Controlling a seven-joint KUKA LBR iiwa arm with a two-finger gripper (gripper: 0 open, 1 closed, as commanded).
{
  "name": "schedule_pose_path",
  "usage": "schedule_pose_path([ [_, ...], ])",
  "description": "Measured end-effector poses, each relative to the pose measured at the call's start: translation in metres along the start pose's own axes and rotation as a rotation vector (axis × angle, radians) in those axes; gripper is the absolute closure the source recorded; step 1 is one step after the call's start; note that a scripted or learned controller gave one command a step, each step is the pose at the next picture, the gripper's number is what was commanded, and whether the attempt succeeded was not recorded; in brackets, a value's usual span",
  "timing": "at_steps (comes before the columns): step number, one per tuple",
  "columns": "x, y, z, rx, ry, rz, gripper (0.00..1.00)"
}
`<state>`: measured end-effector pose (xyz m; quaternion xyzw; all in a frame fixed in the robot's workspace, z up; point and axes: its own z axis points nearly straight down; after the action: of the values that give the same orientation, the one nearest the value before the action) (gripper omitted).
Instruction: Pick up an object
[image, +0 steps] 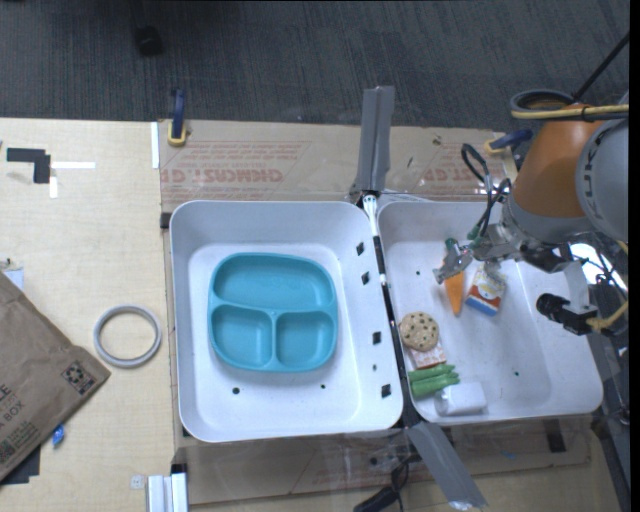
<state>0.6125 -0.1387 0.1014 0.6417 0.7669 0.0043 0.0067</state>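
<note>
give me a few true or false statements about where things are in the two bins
1. The blue divided plate lies in the left bin. True.
2. The cookie lies on the blue plate. False: it lies in the right bin, near the wall between the bins.
3. The gripper is over the right bin, next to the orange carrot. True.
4. The roll of tape lies inside the left bin. False: it lies on the bench, left of both bins.
5. The green beans lie below the cookie in the camera view. True.
</note>
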Motion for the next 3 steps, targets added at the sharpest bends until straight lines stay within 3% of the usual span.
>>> schedule_pose_path([
  [1,-0.005,0.003,-0.014,-0.013,-0.012,0.005,1.0],
  [2,-0.004,0.001,-0.011,-0.006,-0.009,0.005,0.0],
  [3,0.003,0.012,-0.001,0.0,-0.006,0.131,0.0],
])
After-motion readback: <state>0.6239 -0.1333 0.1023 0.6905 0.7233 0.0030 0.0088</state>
